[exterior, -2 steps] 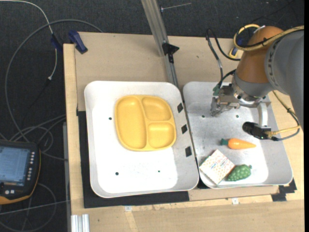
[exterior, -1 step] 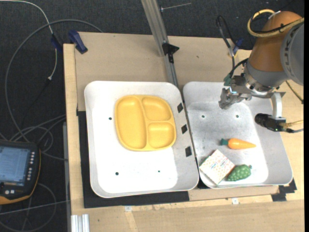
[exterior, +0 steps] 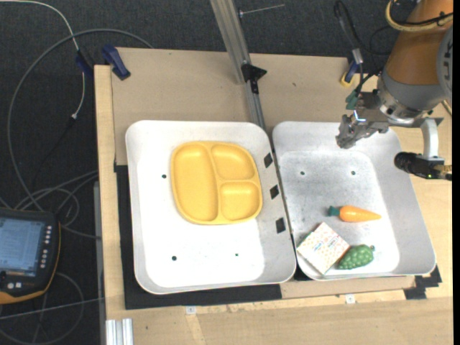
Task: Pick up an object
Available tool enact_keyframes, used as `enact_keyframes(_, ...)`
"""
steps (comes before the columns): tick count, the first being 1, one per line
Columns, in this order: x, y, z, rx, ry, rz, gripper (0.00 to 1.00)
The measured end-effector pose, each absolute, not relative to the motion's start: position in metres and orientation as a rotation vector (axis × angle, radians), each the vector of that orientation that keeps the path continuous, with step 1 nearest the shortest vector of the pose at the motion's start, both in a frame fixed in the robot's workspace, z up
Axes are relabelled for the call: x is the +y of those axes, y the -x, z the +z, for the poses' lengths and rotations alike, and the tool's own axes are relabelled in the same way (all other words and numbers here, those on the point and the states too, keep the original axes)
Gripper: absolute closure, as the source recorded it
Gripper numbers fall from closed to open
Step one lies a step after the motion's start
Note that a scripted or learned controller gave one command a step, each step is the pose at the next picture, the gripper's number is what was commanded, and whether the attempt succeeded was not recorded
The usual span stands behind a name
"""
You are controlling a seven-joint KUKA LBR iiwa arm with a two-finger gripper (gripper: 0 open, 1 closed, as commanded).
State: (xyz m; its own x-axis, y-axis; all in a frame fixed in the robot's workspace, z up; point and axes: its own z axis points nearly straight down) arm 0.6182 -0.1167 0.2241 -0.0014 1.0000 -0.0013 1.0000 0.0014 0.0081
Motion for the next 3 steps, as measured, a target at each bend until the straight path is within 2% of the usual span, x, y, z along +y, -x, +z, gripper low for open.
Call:
enact_keyframes(1, -0.065, -0.623, 0.218, 2.231, -2.216, 0.002, 1.0)
enact_keyframes(2, -0.013, -0.638, 0.213, 2.229, -2.214, 0.005, 1.0)
enact_keyframes(3, 0.044, -0.647, 0.231, 2.23, -2.212, 0.007, 1.0)
